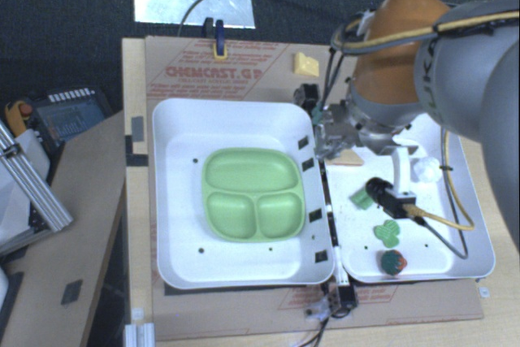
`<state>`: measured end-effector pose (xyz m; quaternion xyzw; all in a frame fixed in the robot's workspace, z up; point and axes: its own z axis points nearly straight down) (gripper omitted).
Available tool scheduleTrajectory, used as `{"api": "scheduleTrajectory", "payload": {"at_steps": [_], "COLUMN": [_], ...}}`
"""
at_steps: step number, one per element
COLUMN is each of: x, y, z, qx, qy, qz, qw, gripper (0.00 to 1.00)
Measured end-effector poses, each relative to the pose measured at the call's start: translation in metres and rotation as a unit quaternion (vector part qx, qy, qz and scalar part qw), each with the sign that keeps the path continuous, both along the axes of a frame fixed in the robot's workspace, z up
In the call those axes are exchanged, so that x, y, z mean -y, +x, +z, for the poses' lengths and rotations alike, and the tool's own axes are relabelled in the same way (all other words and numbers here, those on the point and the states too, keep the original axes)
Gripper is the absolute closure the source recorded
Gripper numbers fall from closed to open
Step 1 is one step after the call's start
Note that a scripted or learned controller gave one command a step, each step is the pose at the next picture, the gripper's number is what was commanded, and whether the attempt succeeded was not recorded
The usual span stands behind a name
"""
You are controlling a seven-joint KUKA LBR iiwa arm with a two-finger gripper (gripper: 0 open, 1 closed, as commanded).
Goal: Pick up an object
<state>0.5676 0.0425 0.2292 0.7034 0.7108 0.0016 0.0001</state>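
Right bin point(467, 252), five loose things. Left bin point(175, 175) carries a green divided plate point(252, 195), lying flat in the middle.

Arm point(471, 61) reaches in from the right. The gripper point(328, 136) is low over the far-left corner of the right bin, hard by the wall between the bins. Cannot tell whether it is apart or together; the wrist hides it. Nothing seen held.

Candidates in the right bin:
- tan wedge point(345, 159), flat, just beside the gripper on its near side. Closest pick.
- green block point(361, 197), small, nearer the middle.
- green knobbly piece point(387, 233), nearer again.
- red-and-green ball point(393, 262), by the near wall.
- white lump point(423, 170), right of the wrist, hard to read against the bin.

Handling, by judgement: all look small, light and toy-like, probably stiff plastic or foam. The wedge lies low, so a hold across its short width seems best; the thin edge may slip. The ball is likely to roll. The block offers flat sides, the surest grip.
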Motion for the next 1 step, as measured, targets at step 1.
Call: {"api": "scheduleTrajectory", "payload": {"at_steps": [1], "x": [-0.0625], "y": [-0.0102], "z": [0.0034], "qx": [-0.001], "qy": [0.0003], "qz": [0.0], "qw": [1.0], "gripper": [1.0]}}
